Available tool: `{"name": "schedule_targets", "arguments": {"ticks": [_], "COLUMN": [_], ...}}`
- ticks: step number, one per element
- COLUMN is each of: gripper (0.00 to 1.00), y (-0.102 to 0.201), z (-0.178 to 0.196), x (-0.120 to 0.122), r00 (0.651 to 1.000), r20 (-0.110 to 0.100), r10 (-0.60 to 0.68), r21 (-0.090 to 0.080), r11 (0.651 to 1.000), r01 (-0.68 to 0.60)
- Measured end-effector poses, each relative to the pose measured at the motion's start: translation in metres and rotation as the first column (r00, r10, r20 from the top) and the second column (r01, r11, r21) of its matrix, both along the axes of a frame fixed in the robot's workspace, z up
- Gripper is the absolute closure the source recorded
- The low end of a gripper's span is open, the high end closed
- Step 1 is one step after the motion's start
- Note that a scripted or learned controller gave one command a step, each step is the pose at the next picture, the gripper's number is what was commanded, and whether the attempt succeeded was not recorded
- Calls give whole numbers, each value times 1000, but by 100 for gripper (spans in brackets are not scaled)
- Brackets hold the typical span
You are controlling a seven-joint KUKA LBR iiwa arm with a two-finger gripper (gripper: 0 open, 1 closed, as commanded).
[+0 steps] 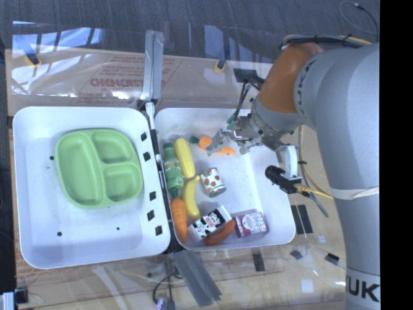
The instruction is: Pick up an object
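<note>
- A small orange thing [222, 150], maybe a toy carrot, lies flat near the back of the right bin [274, 218], just beside the gripper [227, 136].

**Grey Arm, Orange Band: My Rig Seen From Above**

The arm [335, 121] I run from afar is a thick grey casing, smooth and rounded, with a pale seam curving across its lower section. Above the wrist sits a glossy orange band [287, 76]. Black cables loop over the top of that band, and thinner wires trail beside a small black fitting [281, 178] below the wrist. White letters, "UK" legible, mark the casing near its base. The gripper [227, 135] is slim, metallic and grey.
</note>
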State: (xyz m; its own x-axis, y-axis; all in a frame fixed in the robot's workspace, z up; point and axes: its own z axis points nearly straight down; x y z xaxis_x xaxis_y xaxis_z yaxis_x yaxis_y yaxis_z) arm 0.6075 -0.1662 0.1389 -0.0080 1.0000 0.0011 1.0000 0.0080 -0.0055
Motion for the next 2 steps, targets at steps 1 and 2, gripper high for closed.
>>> {"name": "schedule_targets", "arguments": {"ticks": [1,2], "gripper": [0,100], "y": [21,22], "z": [-48,-37], "x": [16,17], "r00": [978,979], "r20": [-1,-3], "r10": [-208,-202], "r21": [0,1], "r11": [978,979], "r01": [208,202]}}
